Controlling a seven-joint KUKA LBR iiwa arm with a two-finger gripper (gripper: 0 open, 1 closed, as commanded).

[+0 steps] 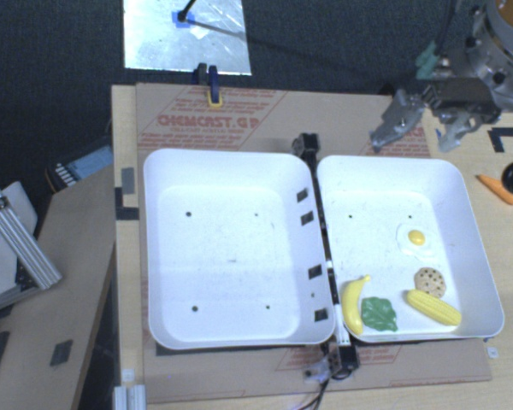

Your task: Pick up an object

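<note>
The right bin (462, 186) holds a fried egg (415, 237), a round cookie (429, 281), a yellow corn cob (433, 307), a green leafy piece (379, 314) and a banana (352, 304), all toward its near half. My gripper (421, 131) hangs above the far rim of the right bin, near the top right of the view. Its two grey fingers (395, 123) stand spread apart with nothing between them. It is well clear of all the objects.
The left bin (167, 178) lies beside the right one, with black clips (308, 219) along their shared edge. A foil sheet (186, 22) lies at the back. An orange item (500, 189) rests on the bench to the right.
</note>
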